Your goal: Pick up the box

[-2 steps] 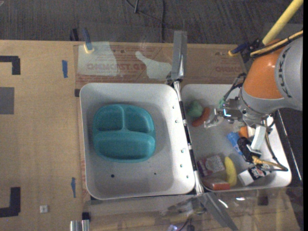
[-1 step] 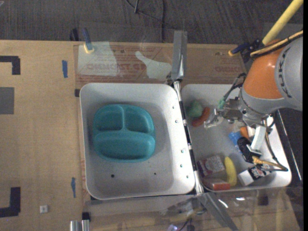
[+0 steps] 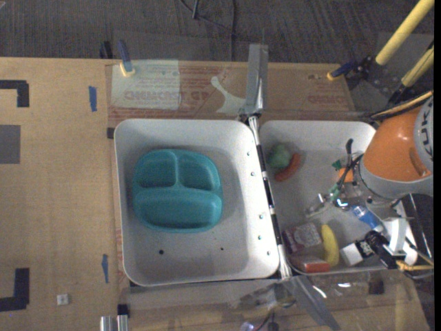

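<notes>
Teal tray (image 3: 178, 189) in left bin (image 3: 131, 150), box (image 3: 304, 238) in right bin (image 3: 310, 133), end effector (image 3: 332, 200) state unclear

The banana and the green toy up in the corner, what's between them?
In the camera view, mostly bare white bin floor lies between the banana and the green toy. A small red-orange thing sits right beside the green toy.
</notes>
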Action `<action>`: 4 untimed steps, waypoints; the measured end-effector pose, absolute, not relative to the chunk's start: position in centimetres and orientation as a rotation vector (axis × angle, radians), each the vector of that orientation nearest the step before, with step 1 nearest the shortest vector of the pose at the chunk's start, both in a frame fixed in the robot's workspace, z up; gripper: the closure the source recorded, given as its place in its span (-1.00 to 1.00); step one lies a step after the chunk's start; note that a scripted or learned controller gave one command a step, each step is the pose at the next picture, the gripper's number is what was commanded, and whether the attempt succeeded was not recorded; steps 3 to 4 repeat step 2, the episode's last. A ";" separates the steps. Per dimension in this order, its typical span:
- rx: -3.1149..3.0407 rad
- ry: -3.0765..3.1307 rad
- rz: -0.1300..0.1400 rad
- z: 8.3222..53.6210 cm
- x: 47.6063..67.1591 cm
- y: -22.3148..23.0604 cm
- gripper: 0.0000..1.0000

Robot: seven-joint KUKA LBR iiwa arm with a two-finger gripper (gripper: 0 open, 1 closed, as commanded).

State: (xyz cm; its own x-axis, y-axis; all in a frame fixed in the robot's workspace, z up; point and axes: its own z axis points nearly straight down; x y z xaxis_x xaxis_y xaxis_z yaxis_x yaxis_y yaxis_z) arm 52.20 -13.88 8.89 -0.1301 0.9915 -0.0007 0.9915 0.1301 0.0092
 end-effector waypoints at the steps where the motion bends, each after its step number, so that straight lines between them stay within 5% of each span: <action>1: 2.068 2.340 0.009 10.0 52.3 -14.4 1.00; 2: 2.714 1.581 -0.001 19.9 51.0 -18.5 1.00; 4: 2.714 1.581 -0.001 19.9 51.0 -18.5 1.00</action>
